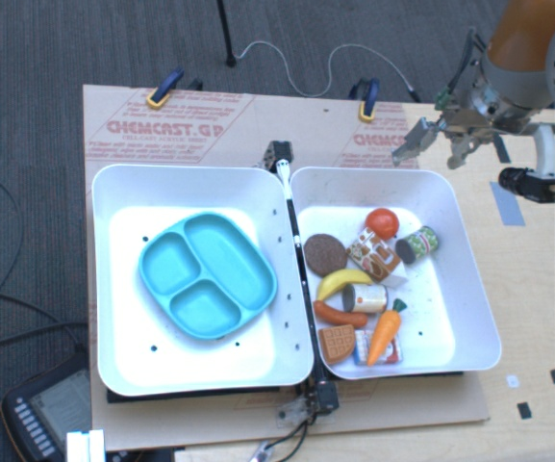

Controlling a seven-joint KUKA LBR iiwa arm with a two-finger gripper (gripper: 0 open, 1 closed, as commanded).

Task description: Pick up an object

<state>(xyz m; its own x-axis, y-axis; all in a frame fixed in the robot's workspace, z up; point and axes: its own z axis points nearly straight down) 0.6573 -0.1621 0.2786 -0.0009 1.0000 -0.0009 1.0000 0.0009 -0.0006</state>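
My gripper [439, 150] hangs above the bench just beyond the right bin's far right corner, fingers spread open with nothing between them. The right bin [469, 287] holds a pile of toy food: a red tomato [383, 222], a brown round cookie [326, 252], a patterned brown-and-white packet [374, 254], a small can [417, 244], a yellow banana [340, 281], a white cylinder [366, 299], a red sausage [338, 314], a square cracker [337, 343] and an orange carrot [384, 335]. All lie in front and left of the gripper.
The left bin [113, 258] holds a blue three-compartment plate [208, 274]. Two clamps [165, 87] [368, 101] hold the board at the back. A cable [296, 75] loops across the far edge. A black bracket [278, 153] sits where the bins meet.
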